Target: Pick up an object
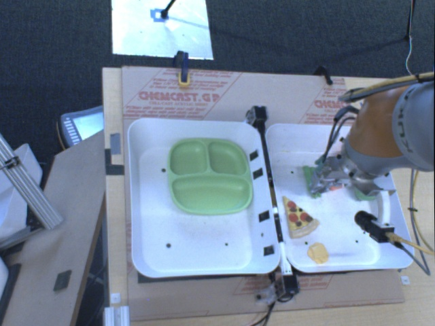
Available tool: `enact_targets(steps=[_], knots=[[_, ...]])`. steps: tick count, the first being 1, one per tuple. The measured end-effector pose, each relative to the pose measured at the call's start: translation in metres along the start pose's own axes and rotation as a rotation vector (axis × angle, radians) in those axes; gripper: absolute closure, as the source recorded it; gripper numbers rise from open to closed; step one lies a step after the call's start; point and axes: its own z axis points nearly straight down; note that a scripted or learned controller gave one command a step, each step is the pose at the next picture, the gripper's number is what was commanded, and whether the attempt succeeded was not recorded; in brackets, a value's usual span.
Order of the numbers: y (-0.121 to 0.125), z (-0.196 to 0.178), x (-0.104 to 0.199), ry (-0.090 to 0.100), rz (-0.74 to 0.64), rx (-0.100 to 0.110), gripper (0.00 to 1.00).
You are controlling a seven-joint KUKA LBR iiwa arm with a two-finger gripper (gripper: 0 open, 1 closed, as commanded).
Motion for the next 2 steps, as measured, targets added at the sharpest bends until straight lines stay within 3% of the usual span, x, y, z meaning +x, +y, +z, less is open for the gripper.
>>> enact_targets(steps=[1,2], knots=[[-0.008,-0.055,0.001,0.0,-0.002,-0.004,1.0],[0.0,-0.102,0.007,0.0,-0.004,-0.005,1.0]])
